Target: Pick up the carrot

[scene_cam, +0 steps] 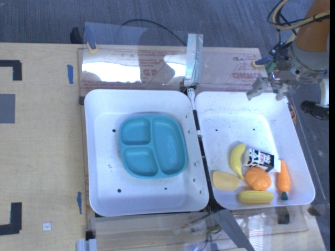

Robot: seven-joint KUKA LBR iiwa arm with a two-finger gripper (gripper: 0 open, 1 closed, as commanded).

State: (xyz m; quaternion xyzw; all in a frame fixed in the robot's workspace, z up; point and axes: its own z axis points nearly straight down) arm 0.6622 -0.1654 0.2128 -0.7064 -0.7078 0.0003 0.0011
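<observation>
- Corn cob (256, 196), nearest the camera, lies at the front wall of the right bin (225, 114), well below the tool in the view.
- Carrot (283, 180): located well apart from the tool (268, 87), toward the camera and slightly toward the arm side, close to the bin's outer wall.
- Long axis: runs roughly front to back, in line with the direction from the tool; the dark stem end points toward the camera.
- Neighbours: an orange fruit (258, 179) lies just beside the carrot on the side away from the arm; a black-and-white carton (260, 159) sits just behind that fruit, with a banana (238, 159) further over.
- Appearance: short, smooth, bright orange, tapered, resembling a plastic toy.
- Tool state: hovers over the bin's rear corner; two fingers are spread apart, with nothing between them.
- Judgement: the move requires travel toward the camera, then a descent with fingers across the carrot's width.
</observation>
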